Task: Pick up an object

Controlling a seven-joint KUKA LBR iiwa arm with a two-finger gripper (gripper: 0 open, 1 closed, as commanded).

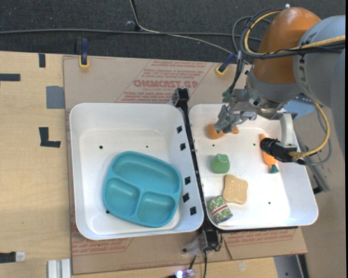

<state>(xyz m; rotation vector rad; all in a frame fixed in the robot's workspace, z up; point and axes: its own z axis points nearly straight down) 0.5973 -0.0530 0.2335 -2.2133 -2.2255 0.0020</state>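
The fingers (225, 125) are down at a small orange object (214, 132) near the back of the right bin (301, 207); I cannot tell their width. It looks light and stiff, best taken across its middle. That bin has five objects; the left bin (81, 155) has one blue tray (141, 188).

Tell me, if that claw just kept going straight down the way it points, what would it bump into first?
Most likely the small orange object at the back of the right bin: the gripper points down right over it. How much gap remains is unclear from this slanted view.
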